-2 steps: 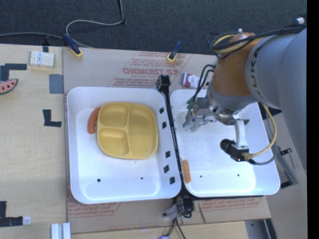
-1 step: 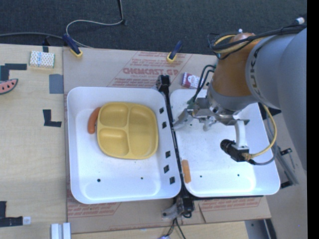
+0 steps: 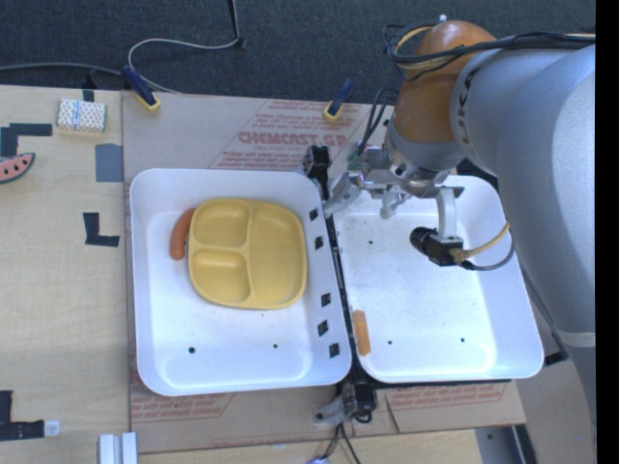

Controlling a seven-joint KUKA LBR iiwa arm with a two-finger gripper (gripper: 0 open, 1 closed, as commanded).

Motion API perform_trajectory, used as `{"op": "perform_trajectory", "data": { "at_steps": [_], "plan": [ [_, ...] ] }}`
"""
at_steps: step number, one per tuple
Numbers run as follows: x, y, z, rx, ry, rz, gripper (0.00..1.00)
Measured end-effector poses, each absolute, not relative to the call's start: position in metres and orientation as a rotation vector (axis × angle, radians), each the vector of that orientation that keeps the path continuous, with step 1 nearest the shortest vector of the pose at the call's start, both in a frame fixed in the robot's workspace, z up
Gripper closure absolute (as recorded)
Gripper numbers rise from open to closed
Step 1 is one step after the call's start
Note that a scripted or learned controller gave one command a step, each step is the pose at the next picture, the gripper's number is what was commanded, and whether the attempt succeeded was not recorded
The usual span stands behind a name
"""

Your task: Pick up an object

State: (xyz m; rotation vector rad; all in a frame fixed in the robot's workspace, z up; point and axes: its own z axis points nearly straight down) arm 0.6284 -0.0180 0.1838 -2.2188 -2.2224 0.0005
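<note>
The grey arm (image 3: 522,114) reaches in from the right, wrist bent downward.

Left bin (image 3: 155,356): yellow divided plate (image 3: 248,252), three compartments, lying flat face up, upper-centre of the bin. Orange hot-dog-shaped piece (image 3: 178,234) lies lengthwise along the plate's left edge, touching or tucked just under it. Right bin (image 3: 484,356): small orange carrot-like piece (image 3: 361,332) flat on the floor, against the left wall, near the front.
</note>
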Motion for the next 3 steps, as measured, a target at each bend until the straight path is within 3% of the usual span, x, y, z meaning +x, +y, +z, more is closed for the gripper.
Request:
{"op": "perform_trajectory", "data": {
  "at_steps": [1, 2, 3],
  "plan": [
    [0.6681, -0.0258, 0.1839, -2.218, -2.223, 0.001, 0.0],
    [0.6682, -0.0258, 0.1936, -2.218, -2.226, 0.004, 1.0],
    [0.6681, -0.0261, 0.1935, -2.219, -2.226, 0.005, 0.0]
  ]
}}
